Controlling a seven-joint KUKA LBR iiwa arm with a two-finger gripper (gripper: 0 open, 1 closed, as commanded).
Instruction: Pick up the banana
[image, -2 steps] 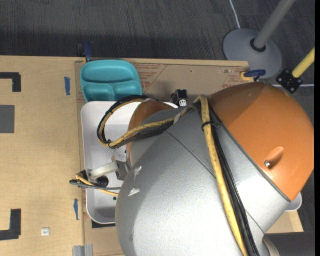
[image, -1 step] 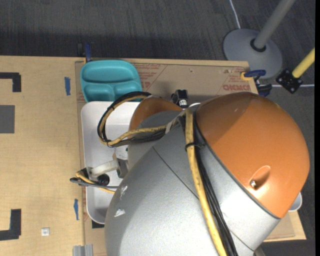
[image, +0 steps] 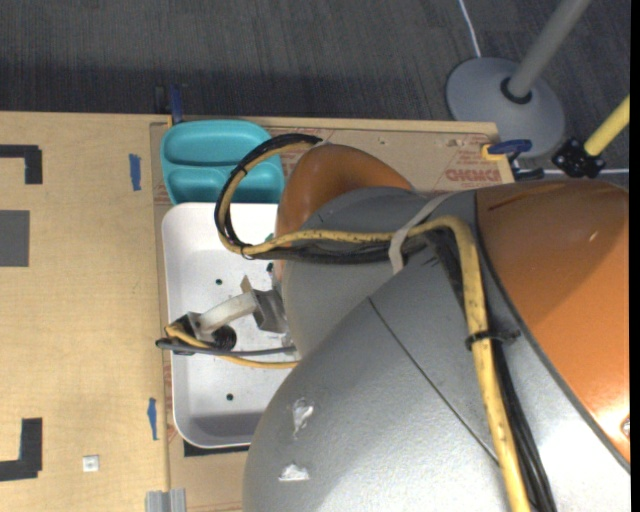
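My gripper hangs low inside the left white bin, near the middle of the part of the floor that shows. Only a grey metal piece of it sticks out from under the wrist. The large grey arm with its orange band covers the right side of this bin and everything further right. Nothing lies on the bare white floor to the left of the gripper.
A teal rounded thing sits at the far end of the left bin, against its rim. The tan bench top stretches to the left of the bin. A grey round stand base stands beyond the bench at the upper right.
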